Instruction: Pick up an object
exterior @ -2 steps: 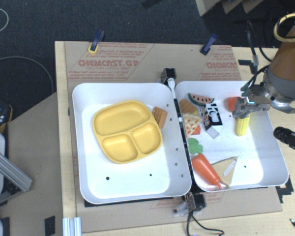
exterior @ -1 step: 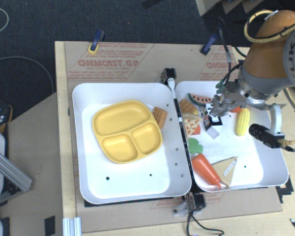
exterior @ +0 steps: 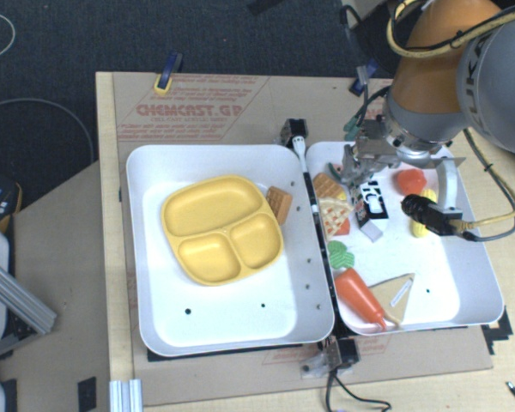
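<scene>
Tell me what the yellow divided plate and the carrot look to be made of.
Yellow divided plate: likely molded plastic, smooth with a soft sheen, uniform colour and rounded compartment walls. Carrot: probably toy plastic or rubber, evenly orange, glossy, with a green top; too small to tell which.

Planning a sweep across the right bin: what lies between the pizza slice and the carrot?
In the camera view, a small green leafy toy lies between the pizza slice and the carrot, by the right bin's left wall.
</scene>
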`<action>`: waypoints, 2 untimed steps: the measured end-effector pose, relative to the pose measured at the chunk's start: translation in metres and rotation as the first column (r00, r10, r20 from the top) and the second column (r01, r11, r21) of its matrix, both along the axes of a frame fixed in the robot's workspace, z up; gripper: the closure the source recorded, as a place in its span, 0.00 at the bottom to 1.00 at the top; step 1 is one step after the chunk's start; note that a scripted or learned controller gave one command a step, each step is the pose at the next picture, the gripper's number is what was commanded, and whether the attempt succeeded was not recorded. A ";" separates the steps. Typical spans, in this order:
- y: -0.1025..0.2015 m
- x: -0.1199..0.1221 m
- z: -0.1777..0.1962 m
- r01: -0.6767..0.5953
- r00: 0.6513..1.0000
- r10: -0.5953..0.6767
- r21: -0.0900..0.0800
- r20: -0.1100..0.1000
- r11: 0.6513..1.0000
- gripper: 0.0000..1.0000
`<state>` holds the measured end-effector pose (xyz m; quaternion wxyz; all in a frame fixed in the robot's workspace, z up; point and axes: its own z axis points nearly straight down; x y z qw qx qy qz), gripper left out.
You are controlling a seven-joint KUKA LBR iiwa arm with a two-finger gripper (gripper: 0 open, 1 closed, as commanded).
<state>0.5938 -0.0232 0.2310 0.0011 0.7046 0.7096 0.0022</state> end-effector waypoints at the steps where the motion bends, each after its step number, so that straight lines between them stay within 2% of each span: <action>1: -0.001 -0.004 0.002 0.006 1.000 -0.006 -0.001 -0.004 1.000 1.00; 2: 0.013 -0.010 -0.013 0.006 1.000 -0.006 -0.001 -0.009 1.000 1.00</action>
